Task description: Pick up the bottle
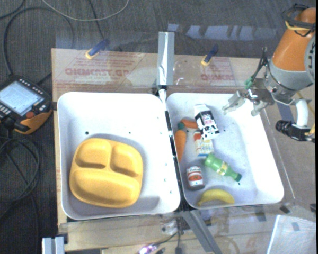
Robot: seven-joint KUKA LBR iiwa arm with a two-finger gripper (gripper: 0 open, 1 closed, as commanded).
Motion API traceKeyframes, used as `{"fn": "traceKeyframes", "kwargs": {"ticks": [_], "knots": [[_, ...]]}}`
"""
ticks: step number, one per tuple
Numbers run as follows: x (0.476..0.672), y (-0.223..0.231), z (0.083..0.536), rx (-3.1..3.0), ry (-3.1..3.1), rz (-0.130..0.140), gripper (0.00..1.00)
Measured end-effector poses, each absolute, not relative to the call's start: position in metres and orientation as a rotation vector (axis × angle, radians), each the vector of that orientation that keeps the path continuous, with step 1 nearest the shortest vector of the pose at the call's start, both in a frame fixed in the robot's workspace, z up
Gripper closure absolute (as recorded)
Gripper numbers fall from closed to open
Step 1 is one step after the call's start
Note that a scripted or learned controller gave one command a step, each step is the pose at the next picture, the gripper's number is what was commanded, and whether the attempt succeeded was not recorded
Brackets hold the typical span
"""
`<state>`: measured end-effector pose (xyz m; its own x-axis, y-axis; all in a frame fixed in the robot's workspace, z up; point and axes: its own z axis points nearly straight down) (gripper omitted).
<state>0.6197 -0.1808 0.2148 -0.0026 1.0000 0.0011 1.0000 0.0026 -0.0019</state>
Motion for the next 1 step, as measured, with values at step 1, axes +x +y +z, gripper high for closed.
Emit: {"fn": "traceKeyframes", "kwargs": {"ticks": [1], "knots": [[0.665,-0.1492,0.1087,-2.189,-2.254,0.007,0.0]]}}
